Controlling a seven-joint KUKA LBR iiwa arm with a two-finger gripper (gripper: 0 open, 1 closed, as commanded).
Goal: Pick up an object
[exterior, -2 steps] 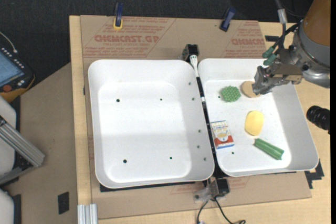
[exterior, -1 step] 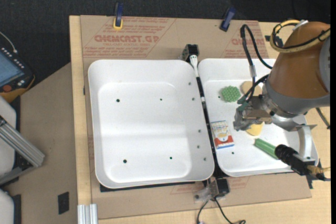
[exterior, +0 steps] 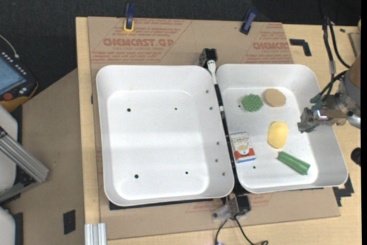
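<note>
The right bin (exterior: 321, 149) holds several objects: a green knobbly round piece (exterior: 252, 102), a tan round piece (exterior: 274, 97), a yellow lemon-like object (exterior: 278, 134), a green cylinder (exterior: 294, 162) and a small white-and-red packet (exterior: 242, 146). My gripper (exterior: 309, 120) hangs over the right side of this bin, just right of the yellow object and apart from it. Nothing shows between its fingers.
The left bin (exterior: 117, 181) lies beside the right one on a cardboard sheet (exterior: 143, 37). Blue and yellow clamps (exterior: 129, 20) hold the sheet's far edge. A black bracket (exterior: 208, 57) sits at the bins' far junction, and cables run along the right edge.
</note>
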